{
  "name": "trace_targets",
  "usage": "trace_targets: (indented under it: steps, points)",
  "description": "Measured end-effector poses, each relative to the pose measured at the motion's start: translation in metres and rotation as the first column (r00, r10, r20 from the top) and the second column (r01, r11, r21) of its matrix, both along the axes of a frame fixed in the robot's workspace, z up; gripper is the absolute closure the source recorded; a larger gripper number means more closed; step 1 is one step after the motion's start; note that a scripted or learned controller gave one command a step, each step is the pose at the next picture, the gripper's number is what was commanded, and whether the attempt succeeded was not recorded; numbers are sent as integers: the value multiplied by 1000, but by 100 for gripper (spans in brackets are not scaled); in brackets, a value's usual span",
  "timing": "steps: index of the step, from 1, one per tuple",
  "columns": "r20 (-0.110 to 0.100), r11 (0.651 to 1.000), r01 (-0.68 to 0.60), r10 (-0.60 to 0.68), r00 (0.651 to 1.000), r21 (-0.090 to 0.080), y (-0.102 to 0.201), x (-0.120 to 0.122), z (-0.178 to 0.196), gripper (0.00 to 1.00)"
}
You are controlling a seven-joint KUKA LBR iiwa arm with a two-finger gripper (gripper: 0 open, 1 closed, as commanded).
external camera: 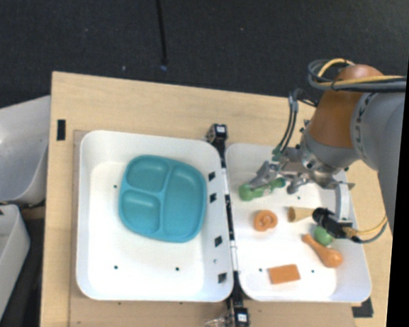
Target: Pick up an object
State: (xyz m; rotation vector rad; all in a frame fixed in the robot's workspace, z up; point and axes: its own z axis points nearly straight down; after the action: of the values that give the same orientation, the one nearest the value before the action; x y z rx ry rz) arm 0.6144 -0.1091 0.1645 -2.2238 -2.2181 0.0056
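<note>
Green, stubby plastic toy vegetable (250, 192) lies at the far left of the right-hand shallow white bin (354, 279), right under the metal two-finger claw (278, 174); whether that claw is spread or clenched I cannot tell; nothing visibly sits in it. To do this well, I'd say centre over the green piece, drop straight, and keep off the bin's left wall; the round orange slice (264, 220) lies just nearer, the teal divided plate (163, 197) in the left bin (88, 277).
</note>
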Motion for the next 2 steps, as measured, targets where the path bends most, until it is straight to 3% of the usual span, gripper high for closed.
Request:
trace_targets:
  steps: [2]
  points:
    - [2,1000,4,-4,1000,0,-2,1,-64,0]
